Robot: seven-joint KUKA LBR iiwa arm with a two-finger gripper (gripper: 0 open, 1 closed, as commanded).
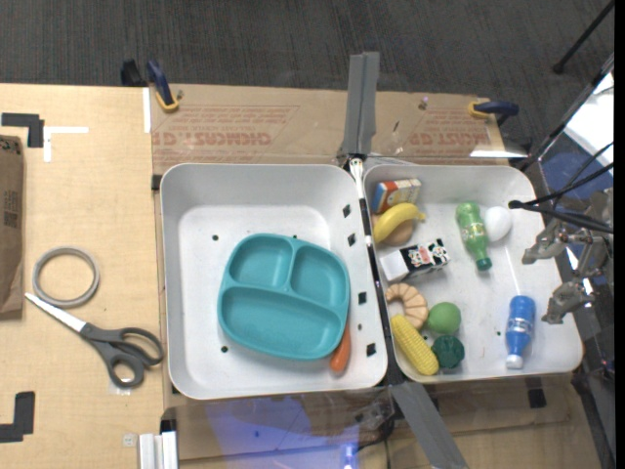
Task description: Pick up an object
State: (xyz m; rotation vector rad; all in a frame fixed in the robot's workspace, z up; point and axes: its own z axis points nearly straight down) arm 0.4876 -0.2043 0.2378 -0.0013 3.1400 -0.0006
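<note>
Claw (pixel 571 267) observed at the right rim of the right bin (pixel 488 367), hanging on metal linkage over the bin's edge; how far its fingers are parted cannot be told from this angle, and nothing is seen held in it.

Right bin contents: blue bottle (pixel 519 331) lying nearest the claw, near the right wall; green bottle (pixel 474 234) lying further up, with a white egg-like item (pixel 498 223) just beside its top. Down the left side: banana (pixel 397 222) against a small box (pixel 395 192), a black-and-white carton (pixel 424 257), a croissant (pixel 408 302), corn cob (pixel 414 345), a green ball (pixel 444 318) and a dark green item (pixel 450 351) touching the corn.

Left bin (pixel 186 262): teal divided tray (pixel 283 297) with an orange carrot (pixel 340 354) at its lower right edge.

Tabletop (pixel 78 213): scissors (pixel 107 340) and a tape ring (pixel 65 276), well apart from the bins.

Assessment: the blue bottle is the likely candidate, being closest and free of neighbours. It appears to be a light, rigid plastic toy with a smooth, rounded body; judged slippery and liable to roll if nudged off-centre. Recommended hold: across the mid-body, fingers set square to its long axis, not at the tapered white cap end. Crowded items on the left side would risk double contact.
</note>
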